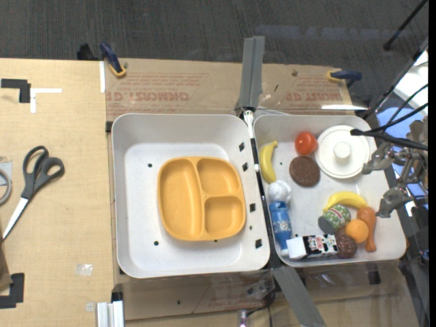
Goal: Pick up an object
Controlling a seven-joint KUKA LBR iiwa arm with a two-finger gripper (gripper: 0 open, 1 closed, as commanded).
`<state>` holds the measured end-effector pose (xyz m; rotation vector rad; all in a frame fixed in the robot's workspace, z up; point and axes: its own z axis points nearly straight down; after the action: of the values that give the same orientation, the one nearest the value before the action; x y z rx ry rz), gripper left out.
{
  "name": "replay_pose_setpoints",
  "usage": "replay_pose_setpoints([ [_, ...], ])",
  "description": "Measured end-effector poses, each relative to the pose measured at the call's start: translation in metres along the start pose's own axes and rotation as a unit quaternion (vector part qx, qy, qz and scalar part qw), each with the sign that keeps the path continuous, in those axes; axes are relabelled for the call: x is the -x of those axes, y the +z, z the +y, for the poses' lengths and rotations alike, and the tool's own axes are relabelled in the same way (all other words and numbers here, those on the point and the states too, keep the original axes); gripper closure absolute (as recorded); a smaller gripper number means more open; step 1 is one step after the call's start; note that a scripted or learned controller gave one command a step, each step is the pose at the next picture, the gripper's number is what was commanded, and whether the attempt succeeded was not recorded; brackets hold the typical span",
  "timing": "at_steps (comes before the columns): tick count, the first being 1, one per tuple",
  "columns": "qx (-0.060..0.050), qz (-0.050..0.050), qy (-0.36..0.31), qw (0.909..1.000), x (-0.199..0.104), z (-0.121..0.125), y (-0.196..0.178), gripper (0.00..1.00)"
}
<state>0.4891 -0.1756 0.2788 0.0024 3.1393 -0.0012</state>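
The right bin [388,251] holds several small objects. A yellow banana [268,161] lies by its left wall, with a clear water bottle [278,213] with a blue label below it. A red tomato [306,142], a brown round patty [304,171] and a white round lid [340,152] sit toward the back. Near the front are a second banana [346,199], a green and red toy [336,216], an orange [356,230], a carrot [368,225] and a black-and-white carton [313,246]. A yellow divided plate [201,197] lies in the left bin [129,182].
Scissors [34,176] lie on the wooden bench at the left. Blue clamps [112,58] [347,76] pin the cardboard behind the bins. A grey metal bar [252,73] rises between the bins at the back. Metal brackets and cables [394,176] crowd the right bin's right rim.
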Motion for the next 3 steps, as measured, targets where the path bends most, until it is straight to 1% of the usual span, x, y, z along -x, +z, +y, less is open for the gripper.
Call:
replay_pose_setpoints([
  [1,0.0,0.0,0.043,0.9991,-0.01,0.006,0.1,0.0],
  [2,-0.003,-0.008,0.046,0.9989,-0.006,0.042,0.169,0.0],
  [3,0.0,-0.002,0.048,0.9988,0.06,-0.028,0.161,0.0],
])
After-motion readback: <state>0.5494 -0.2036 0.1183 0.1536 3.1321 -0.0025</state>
